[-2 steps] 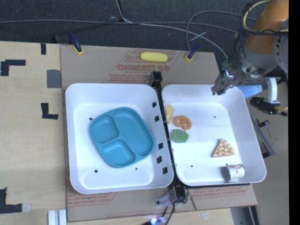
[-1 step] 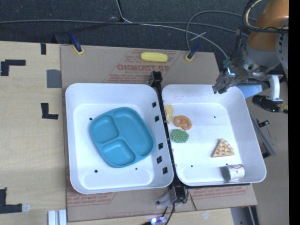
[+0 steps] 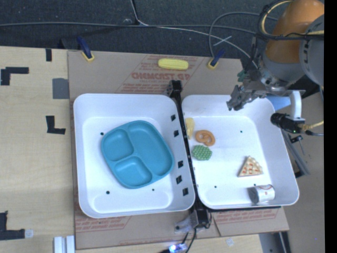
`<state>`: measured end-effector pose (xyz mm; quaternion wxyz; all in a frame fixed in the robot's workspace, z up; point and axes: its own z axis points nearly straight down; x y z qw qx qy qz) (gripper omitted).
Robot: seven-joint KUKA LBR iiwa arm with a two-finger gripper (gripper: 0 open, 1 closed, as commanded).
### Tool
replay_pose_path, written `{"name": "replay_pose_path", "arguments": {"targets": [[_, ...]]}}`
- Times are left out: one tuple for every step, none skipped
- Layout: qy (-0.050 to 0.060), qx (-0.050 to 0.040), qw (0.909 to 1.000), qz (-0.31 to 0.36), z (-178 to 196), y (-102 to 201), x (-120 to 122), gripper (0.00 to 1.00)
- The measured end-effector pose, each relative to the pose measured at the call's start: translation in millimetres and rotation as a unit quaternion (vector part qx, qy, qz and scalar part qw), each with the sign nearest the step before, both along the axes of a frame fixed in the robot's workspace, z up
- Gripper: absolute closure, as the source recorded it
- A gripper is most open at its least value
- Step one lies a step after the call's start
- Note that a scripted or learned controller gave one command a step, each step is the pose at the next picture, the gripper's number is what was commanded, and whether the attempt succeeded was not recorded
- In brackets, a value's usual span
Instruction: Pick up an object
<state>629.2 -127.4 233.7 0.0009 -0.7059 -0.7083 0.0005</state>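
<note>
2 white bins on the bench [image 3: 105, 70]. Left bin [image 3: 84, 157]: 1 blue 3-compartment tray [image 3: 137, 153]. Right bin [image 3: 279, 167]: 5 items – yellow piece [image 3: 189, 126] at left wall, orange pretzel [image 3: 205, 137], green round [image 3: 201, 153] just below it, pizza slice [image 3: 250, 167], triangular w/ red dots, & grey-white cylinder [image 3: 261, 194] in near corner. 1 yellow item [image 3: 172, 64] on the bench behind the bins. Tool [image 3: 235, 102] over right bin's far edge; grip state: can't tell.

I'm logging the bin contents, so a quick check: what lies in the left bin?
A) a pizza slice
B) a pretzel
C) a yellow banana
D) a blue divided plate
D: the blue divided plate lies alone in the left bin, while the pizza slice and pretzel sit in the right bin.
</note>
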Motion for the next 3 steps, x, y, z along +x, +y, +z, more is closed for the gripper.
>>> {"name": "replay_pose_path", "arguments": {"targets": [[0.001, 0.0001, 1.0000, 0.001, -12, 54, -17, 1.00], [0.000, 0.0005, 1.0000, 0.001, -8, 97, -27, 1.00], [0.000, 0.0002, 1.0000, 0.001, -1, 146, -46, 1.00]]}}
